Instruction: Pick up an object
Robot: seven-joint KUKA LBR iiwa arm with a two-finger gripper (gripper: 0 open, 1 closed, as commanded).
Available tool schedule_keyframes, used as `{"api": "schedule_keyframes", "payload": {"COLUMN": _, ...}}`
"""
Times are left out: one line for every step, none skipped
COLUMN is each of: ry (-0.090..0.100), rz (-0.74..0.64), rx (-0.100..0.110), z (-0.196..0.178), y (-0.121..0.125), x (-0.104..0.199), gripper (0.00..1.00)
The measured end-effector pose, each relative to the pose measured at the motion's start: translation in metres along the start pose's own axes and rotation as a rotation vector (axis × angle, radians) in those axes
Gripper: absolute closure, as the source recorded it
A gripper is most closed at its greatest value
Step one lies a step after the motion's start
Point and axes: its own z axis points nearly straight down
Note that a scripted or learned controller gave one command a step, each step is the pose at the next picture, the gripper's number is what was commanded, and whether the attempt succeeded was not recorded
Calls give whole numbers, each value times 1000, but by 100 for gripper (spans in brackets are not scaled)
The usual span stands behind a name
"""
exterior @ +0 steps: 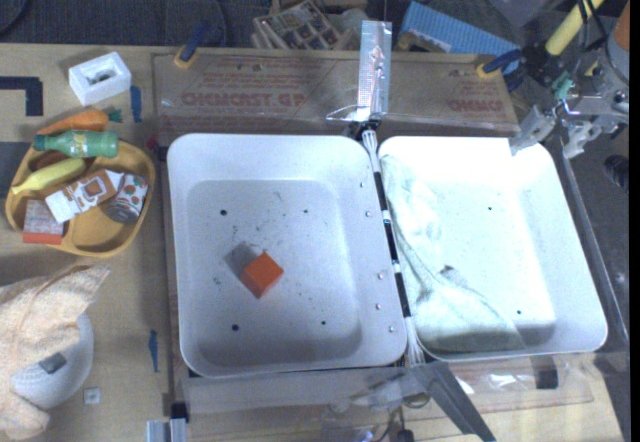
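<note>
An orange block (263, 275) lies in the left bin (200, 170), a little left of and below its middle, with a grey shadow or smudge at its upper left. A pale, see-through crumpled sheet (420, 215) lies along the left side of the right bin (560, 230) and trails toward its front. My gripper (545, 127) hangs at the far right corner of the right bin, over its rim. It is far from the block and apart from the sheet, and I see nothing in it.
A yellow bowl (130, 230) of toy food stands left of the bins, with a white box (100, 77) behind it. A peach cloth (50, 315) lies at the front left. A clear wall (300, 95) runs behind the bins, and cables and boxes lie beyond it.
</note>
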Motion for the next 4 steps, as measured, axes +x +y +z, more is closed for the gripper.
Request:
{"api": "schedule_keyframes", "payload": {"ry": 0, "rz": 146, "rx": 1, "z": 127, "y": -14, "x": 92, "gripper": 0}}
{"api": "schedule_keyframes", "payload": {"ry": -2, "rz": 133, "rx": -3, "z": 120, "y": -20, "x": 38, "gripper": 0}}
{"api": "schedule_keyframes", "payload": {"ry": -2, "rz": 209, "rx": -4, "z": 90, "y": -5, "x": -6, "gripper": 0}}
{"api": "schedule_keyframes", "payload": {"ry": 1, "rz": 243, "rx": 1, "z": 58, "y": -78, "x": -16, "gripper": 0}}
